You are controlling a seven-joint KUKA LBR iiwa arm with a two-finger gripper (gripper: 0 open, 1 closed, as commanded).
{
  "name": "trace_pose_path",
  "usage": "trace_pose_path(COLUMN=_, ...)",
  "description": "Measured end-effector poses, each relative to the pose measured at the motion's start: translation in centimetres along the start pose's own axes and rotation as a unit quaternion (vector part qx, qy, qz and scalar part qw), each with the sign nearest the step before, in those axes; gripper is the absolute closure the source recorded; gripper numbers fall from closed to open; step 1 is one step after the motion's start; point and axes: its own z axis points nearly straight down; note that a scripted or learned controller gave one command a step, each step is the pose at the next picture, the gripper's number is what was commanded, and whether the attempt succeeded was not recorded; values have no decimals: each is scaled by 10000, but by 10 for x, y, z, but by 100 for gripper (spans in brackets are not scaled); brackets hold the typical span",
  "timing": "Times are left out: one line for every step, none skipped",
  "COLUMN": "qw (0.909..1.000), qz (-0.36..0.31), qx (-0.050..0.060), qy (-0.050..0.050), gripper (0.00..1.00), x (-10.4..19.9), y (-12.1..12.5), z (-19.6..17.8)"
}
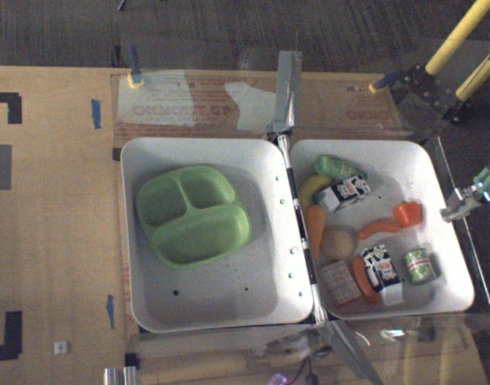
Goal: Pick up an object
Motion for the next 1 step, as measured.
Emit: trace_pose_path(qw=9975, qz=705, qx=21, qy=19, gripper=100, x=-32, y=8, z=85)
